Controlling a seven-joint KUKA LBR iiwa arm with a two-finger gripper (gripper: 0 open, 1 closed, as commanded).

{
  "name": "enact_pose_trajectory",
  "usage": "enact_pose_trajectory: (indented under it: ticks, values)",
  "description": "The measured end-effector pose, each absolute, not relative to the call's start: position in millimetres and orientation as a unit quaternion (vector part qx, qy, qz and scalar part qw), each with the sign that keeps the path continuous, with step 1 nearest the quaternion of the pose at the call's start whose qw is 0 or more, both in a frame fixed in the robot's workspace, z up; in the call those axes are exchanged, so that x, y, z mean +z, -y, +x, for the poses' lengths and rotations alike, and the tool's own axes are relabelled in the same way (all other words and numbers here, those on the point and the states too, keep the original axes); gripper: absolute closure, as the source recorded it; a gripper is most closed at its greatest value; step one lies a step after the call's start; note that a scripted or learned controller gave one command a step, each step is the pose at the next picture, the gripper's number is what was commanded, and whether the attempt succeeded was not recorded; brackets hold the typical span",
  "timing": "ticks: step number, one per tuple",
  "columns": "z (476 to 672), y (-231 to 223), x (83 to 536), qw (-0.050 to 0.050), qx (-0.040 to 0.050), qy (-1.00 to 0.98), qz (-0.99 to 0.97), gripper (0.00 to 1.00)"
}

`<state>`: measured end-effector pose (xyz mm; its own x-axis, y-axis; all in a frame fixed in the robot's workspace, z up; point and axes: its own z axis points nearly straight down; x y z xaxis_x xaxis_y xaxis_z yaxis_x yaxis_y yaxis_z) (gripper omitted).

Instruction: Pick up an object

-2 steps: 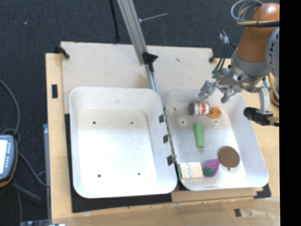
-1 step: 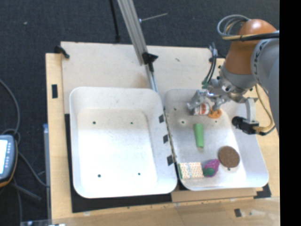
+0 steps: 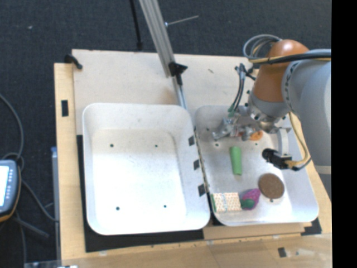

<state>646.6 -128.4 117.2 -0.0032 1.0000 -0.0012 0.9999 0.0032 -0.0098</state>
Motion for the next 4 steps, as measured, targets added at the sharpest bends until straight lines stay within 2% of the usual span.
enact_pose_trajectory:
  ticks: [1,4]
  values:
    - [648.2,129.6,131.7,0.001,0.0011,0.707,-0.707,1.00]
    - [648.6,135.9,275.0,-0.004,-0.0023,0.708,-0.706,1.00]
